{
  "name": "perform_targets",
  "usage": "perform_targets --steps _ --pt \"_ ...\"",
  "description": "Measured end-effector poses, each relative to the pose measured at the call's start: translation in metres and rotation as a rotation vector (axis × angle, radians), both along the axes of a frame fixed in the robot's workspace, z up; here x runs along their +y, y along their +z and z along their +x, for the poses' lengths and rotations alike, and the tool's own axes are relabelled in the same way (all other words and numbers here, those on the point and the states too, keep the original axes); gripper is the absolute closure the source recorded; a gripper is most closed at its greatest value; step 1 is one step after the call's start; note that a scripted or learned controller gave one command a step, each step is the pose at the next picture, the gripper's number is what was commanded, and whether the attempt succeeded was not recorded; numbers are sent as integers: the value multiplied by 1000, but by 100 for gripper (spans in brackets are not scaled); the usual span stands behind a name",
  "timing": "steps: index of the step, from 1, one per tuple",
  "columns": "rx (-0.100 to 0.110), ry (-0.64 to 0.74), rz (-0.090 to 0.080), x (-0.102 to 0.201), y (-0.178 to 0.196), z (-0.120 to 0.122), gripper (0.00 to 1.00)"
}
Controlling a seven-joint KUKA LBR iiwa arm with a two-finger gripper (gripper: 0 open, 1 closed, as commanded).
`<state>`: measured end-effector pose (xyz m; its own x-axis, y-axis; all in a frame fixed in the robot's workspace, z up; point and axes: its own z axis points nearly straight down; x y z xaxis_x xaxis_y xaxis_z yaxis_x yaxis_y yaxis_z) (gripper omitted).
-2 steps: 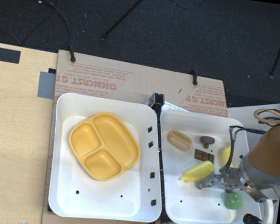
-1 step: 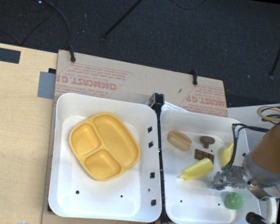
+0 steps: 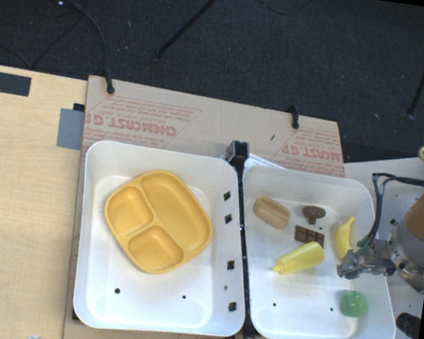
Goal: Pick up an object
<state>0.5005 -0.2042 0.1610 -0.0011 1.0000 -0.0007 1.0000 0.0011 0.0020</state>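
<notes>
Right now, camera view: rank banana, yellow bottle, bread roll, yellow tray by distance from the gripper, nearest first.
Gripper is at the right bin's right side.
1. Banana, just up-left of it.
2. Yellow bottle, mid right bin, to its left.
3. Bread roll, right bin's upper left.
4. Yellow tray, in the left bin.

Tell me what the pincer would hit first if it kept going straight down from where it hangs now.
Probably the bare floor of the right bin, between the banana and green ball; the pincer height is unclear.
</notes>
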Motion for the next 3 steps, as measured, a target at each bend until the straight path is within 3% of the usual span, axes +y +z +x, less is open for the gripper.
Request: perform_targets --steps 1,2,3 --pt "0 2 0 10 50 4 100" --pt "2 1 1 9 69 4 100" --pt "5 5 3 70 63 17 100"
